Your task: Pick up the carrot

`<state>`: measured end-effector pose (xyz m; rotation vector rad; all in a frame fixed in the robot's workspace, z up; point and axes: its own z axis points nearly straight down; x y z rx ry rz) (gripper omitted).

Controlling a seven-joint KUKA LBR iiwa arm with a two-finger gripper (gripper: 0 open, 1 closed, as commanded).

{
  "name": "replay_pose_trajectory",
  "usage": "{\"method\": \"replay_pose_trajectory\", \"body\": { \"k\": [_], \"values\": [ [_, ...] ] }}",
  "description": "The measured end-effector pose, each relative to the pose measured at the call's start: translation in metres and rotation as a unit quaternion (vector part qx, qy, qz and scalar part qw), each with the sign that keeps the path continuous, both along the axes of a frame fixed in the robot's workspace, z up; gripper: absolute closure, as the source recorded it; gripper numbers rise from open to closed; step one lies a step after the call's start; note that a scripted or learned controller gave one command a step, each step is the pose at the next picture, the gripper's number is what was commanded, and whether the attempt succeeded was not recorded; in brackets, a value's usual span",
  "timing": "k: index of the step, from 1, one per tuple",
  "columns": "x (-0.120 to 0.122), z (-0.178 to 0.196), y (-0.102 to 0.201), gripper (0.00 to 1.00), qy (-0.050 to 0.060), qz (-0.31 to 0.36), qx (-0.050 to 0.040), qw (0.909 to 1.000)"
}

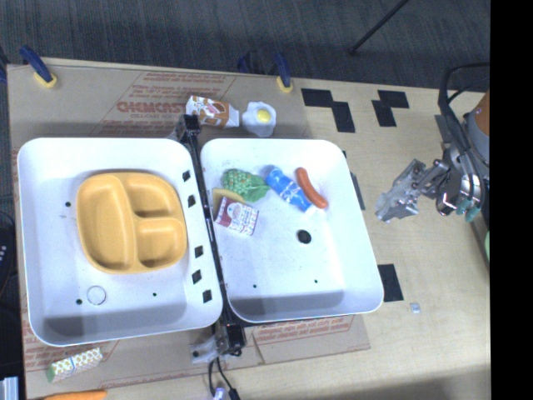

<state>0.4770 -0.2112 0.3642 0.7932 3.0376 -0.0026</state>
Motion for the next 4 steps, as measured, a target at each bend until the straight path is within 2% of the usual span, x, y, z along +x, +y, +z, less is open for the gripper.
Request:
{"method": "replay_pose_trajectory", "body": {
  "k": [1,2,3,4],
  "values": [
    [0.0,0.064,0.0,1.0,0.0,0.14,-0.0006,0.9902],
    [-0.001,-0.097,0.0,1.0,0.002,0.066,0.0016,0.9978],
    [0.0,0.029,0.0,1.0,0.0,0.215,-0.0007,0.9766],
    [0.0,-0.088,0.0,1.0,0.002,0.154,0.0011,0.988]
  ]
}}
